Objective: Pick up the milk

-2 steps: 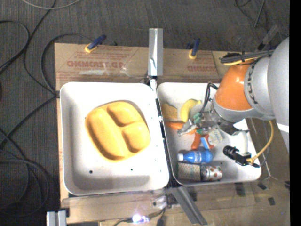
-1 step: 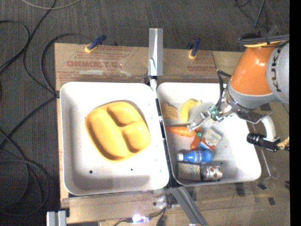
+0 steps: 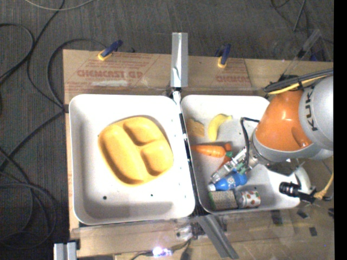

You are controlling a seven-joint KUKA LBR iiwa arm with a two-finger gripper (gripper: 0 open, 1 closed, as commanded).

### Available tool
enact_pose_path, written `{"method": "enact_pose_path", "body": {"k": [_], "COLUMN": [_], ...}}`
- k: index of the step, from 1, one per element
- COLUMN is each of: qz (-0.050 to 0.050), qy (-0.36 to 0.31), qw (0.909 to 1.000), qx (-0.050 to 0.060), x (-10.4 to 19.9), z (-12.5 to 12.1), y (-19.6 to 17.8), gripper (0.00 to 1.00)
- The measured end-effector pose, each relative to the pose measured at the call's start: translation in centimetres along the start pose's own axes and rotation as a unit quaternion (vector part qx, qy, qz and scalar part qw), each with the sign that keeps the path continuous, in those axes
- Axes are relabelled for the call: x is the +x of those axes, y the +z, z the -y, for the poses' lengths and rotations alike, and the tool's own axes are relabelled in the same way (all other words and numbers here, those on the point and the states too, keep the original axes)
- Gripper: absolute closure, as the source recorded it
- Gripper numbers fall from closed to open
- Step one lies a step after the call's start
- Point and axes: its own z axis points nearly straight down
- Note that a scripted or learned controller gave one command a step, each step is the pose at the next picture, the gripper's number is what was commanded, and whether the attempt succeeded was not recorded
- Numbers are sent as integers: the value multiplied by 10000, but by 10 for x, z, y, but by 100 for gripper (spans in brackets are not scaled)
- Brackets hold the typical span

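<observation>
The milk looks like the small white bottle with a blue label (image 3: 228, 182), lying on its side near the front of the right bin (image 3: 282, 199). My gripper (image 3: 233, 165) hangs low over the bin's middle, just above and behind the bottle and beside the carrot (image 3: 210, 150). Its metal tip overlaps the bottle's upper end, and I cannot make out whether it touches it. The grey arm with its orange band (image 3: 282, 126) covers the bin's right side.
A banana (image 3: 218, 124) and a tan bread-like piece (image 3: 196, 128) lie at the back of the right bin. A dotted can (image 3: 236, 199) lies along its front wall. The left bin (image 3: 87, 199) holds a yellow divided plate (image 3: 135, 149).
</observation>
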Motion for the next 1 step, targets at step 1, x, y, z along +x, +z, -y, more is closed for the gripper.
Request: {"method": "enact_pose_path", "body": {"k": [1], "qz": [-97], "qy": [74], "qw": [9999], "qx": [96], "x": [-59], "z": [-24], "y": [-40], "gripper": [0]}}
